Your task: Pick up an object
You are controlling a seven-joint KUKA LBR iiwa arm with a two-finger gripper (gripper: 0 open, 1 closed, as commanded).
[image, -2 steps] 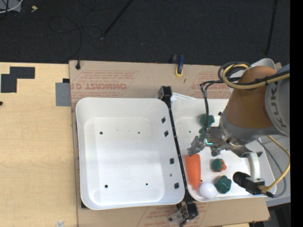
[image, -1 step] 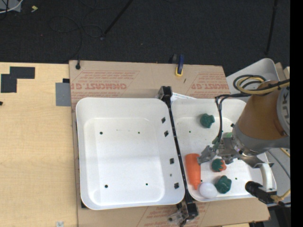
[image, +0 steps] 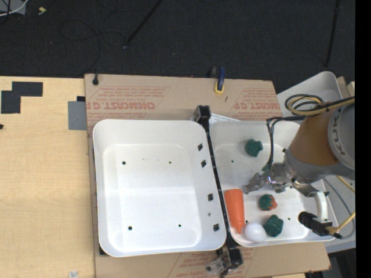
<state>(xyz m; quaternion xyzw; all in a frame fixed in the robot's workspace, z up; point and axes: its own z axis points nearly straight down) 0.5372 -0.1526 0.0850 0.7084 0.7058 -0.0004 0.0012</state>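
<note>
The bench carries a cardboard sheet on which two shallow white bins sit side by side; the left bin is the larger in view, and the right bin holds all the loose objects; the grey arm, with its orange band, reaches in from the right over the right bin; its gripper hangs low above the bin floor near the middle, and whether it is released or clenched cannot be told, though nothing is seen between its tips; an orange cylinder lies along the bin's left wall; a white ball rests just below it at the near rim; a green lump sits beside the ball; another green lump lies toward the far side; a small green and red piece sits just right of the gripper's tips.
</note>
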